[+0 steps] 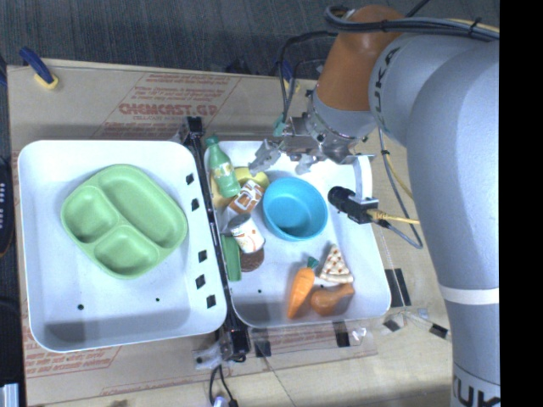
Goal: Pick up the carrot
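Camera view: end effector (287, 149) over the far end of the right bin (370, 271), hung from the grey wrist with the orange band. Cannot tell whether released or clenched; nothing seen gripped in it.

Carrot (299, 290) on the bin floor near the front wall, well apart from the end effector, on the other side of the blue bowl (295, 209) from it. Lies toward the near edge of the counter and only slightly to the arm's side of the end effector. Long axis close to a line running away from the end effector: green leafy cap at the nearer end, pointed tip at the farther end, angled a little toward the divider between the bins.

Looks like moulded toy plastic: smooth, matte orange, tapered cone, likely light and a bit slippery. Touches or sits just beside a brown, rounded bread-like piece (333, 298) on the arm's side; a wedge-shaped slice (337, 264) with a chequered top just beside the cap. Probably best closed on across the thick upper half, away from the tip.

Closer to the end effector, by the divider: a green bottle (219, 164), a small printed can (247, 236). Beyond the divider, a pale green sectioned plate (125, 219) in the left bin (38, 261).
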Robot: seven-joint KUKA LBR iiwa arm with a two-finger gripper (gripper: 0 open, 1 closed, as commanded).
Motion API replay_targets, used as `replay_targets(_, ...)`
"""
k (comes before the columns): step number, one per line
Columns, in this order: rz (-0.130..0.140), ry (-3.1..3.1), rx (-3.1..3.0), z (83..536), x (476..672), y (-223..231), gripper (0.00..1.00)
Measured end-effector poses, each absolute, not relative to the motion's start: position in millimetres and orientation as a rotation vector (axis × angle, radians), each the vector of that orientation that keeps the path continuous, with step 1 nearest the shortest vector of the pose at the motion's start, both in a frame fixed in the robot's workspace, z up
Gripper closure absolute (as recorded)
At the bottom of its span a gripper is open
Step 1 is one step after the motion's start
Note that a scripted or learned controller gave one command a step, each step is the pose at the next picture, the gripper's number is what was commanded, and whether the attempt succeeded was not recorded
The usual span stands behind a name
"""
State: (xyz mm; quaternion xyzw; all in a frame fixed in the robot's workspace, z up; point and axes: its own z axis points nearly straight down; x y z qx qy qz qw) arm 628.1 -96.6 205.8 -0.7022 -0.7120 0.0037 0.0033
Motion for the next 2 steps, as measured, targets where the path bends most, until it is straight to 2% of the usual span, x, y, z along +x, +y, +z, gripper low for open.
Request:
replay_targets(1, 0.015, -2.164, -2.27, 234.1, 490.3, -121.2, 0.0)
replay_targets(2, 0.005, -2.304, -2.128, 90.8, 476.7, -138.2, 0.0)
